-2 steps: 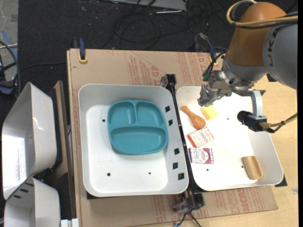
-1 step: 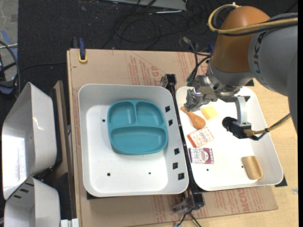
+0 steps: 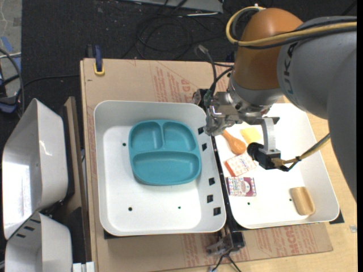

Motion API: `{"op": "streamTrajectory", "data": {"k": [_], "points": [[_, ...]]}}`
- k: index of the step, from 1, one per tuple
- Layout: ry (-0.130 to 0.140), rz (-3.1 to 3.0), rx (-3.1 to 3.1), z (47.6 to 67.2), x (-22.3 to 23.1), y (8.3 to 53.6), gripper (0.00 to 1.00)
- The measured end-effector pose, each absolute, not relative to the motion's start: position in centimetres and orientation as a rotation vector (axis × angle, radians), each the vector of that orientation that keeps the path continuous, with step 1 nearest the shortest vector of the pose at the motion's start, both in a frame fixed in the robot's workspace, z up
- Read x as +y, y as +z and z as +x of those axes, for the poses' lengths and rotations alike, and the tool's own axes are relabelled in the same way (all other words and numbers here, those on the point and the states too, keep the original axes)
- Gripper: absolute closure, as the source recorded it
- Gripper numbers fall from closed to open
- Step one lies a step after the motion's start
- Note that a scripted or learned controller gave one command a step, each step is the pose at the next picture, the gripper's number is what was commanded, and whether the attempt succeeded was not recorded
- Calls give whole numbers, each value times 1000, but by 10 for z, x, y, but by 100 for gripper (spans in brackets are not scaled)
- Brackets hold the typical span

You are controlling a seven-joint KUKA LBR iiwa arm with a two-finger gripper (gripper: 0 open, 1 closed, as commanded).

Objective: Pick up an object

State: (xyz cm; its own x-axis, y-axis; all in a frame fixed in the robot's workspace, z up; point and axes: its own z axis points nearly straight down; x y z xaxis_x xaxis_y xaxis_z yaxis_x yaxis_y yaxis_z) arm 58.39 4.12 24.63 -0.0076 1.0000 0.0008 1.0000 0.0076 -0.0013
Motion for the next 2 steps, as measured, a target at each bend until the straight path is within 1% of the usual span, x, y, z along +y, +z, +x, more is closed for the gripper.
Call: {"op": "streamTrajectory", "data": {"k": [1, 2], "points": [[2, -2210, -2229, 574, 95, 228, 100], [2, -2219, -2224, 575, 91, 229, 0]]}}
